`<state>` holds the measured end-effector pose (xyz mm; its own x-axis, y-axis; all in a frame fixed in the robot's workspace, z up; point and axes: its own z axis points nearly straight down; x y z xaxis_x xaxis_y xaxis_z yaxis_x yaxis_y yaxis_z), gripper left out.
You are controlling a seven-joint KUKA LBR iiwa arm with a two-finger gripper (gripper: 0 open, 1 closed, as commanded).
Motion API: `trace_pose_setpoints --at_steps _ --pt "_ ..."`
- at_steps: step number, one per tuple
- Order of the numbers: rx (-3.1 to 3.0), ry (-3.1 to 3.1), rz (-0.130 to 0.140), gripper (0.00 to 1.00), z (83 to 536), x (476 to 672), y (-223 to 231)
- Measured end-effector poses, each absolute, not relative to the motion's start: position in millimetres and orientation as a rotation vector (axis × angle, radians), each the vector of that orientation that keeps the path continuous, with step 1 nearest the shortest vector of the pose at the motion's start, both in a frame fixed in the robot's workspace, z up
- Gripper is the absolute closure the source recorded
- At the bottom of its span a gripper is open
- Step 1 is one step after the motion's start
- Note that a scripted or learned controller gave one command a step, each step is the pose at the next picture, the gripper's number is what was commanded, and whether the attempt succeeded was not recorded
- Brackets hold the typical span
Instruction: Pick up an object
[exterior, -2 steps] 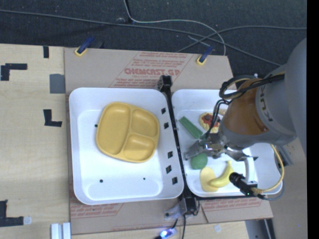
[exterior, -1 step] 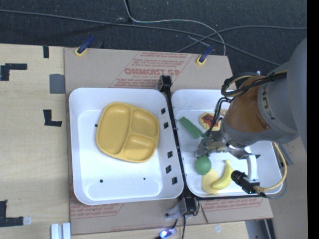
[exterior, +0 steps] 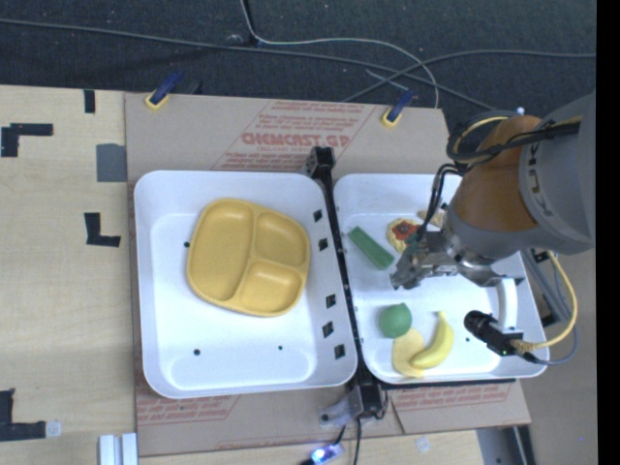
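Cardboard (exterior: 291,134) printed in red with "CHEMCAST GP" lies under two glossy white bins on the pale wooden bench. At nine o'clock, the left bin (exterior: 160,260) holds a smooth yellow divided plate (exterior: 248,257). At three o'clock, the right bin (exterior: 484,361) holds a flat green block (exterior: 370,247), a round green fruit (exterior: 394,320), a curved banana (exterior: 426,349) and a small red-and-yellow item (exterior: 403,231). The gripper (exterior: 409,269) hovers above the bin's middle; whether it grips anything I cannot tell.
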<state>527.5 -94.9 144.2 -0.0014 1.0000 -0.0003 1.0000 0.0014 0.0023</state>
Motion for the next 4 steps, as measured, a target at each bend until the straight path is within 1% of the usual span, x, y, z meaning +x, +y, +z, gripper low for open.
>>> trace_pose_setpoints --at_steps 1,2,4 --pt "2.217 2.222 0.004 1.00 195.5 526.4 -84.4" --pt "2.220 2.222 0.001 1.00 217.1 527.0 -84.3" --pt "2.215 2.231 -0.001 1.00 199.0 558.7 19.6"
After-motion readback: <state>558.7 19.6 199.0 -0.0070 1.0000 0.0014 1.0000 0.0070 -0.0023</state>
